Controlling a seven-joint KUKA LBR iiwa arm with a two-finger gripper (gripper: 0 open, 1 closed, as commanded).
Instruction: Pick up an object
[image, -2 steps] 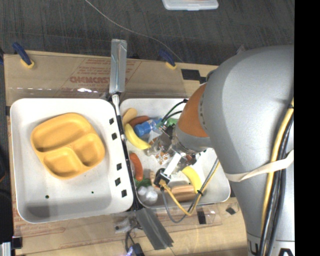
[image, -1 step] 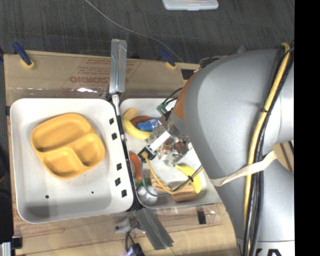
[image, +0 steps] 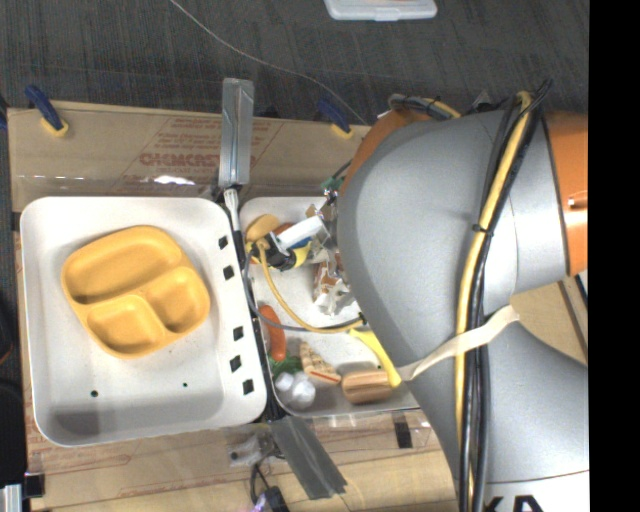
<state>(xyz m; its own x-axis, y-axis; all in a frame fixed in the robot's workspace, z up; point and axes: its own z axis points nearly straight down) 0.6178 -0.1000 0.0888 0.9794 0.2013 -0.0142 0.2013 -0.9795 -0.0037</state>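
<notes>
No pick was evident: the toys lay in the right bin, an orange carrot at its left wall, a brown block and a silver ball at its near edge. The grey arm covered most of that bin, so whether anything was grasped could not be told.

even overhead light, soft shadows, slight glare on arm, sharp pic.

My grey arm covers most of the right bin, where small toy foods lie jumbled. The left bin holds a yellow divided tray.
</notes>
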